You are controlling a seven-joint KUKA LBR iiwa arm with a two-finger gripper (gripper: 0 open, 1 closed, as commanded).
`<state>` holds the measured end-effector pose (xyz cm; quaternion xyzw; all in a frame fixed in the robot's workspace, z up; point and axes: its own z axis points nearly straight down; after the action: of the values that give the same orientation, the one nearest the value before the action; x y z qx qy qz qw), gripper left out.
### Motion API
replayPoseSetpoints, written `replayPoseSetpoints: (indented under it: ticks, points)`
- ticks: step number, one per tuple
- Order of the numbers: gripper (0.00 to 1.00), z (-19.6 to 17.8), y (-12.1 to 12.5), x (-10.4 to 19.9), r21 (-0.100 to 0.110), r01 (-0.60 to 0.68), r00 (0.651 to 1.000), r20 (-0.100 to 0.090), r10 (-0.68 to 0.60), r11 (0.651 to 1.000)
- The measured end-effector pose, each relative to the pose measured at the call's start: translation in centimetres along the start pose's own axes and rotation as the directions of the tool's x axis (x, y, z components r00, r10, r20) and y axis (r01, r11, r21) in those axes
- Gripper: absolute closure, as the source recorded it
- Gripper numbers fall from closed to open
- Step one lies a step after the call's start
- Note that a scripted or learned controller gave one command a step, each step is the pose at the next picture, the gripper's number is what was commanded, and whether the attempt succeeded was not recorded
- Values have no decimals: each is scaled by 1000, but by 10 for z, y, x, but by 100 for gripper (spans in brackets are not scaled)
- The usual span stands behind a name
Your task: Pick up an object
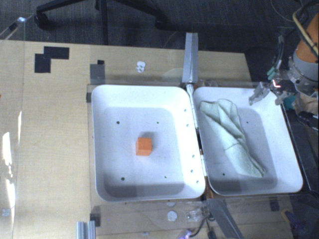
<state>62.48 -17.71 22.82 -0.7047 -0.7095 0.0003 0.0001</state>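
Note:
An orange cube (144, 146) sits near the middle of the left bin (107, 108). A pale green cloth (229, 135) lies crumpled in the right bin (284, 148), stretching from its upper left toward its lower middle. My gripper (269, 92) hovers over the right bin's far right corner, well apart from the cloth and far from the cube. Nothing is seen between its fingers.
A metal divider post (190, 59) stands between the bins at the back. Black tape marks (50, 58) lie on the wooden bench at the left. A chair base (102, 4) sits on the dark floor beyond the bench. Cables (291, 9) hang at the upper right.

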Motion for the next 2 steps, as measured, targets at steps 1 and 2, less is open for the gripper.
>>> replayPoseSetpoints:
  ticks: [1,2]
  points:
    - [0,133,-11,33,-5,-10,1000,0,10,1000]
    - [100,124,-9,34,-5,-6,1000,-1,6,1000]
